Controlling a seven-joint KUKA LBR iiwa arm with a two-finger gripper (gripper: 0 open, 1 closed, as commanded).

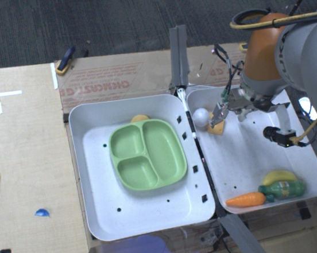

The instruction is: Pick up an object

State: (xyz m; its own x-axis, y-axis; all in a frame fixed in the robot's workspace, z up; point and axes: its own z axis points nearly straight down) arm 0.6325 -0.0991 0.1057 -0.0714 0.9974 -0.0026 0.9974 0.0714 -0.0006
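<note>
Camera view: gripper [219,115] low in right bin [249,157], far-left corner, at tan block [217,127], white ball [200,116] just beside.
Risk: block slips sideways or ball gets nudged; wall close, tight approach.
Jaws: opening too small to judge; grasp on block unconfirmed.

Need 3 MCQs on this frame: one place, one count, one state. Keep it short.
1. Where is the carrot?
A. right bin, near edge
B. left bin
C. on the bench

2. How many compartments does the green tray have?
A. two
B. three
C. four

3. How does the green tray lie?
A. flat in the left bin
B. propped on the divider
C. upside down on the bench

Answers:
1 A: it lies at the right bin's near rim, beside the green bottle.
2 B: three hollows show.
3 A: it rests flat on the bin floor, hollows up.
</note>
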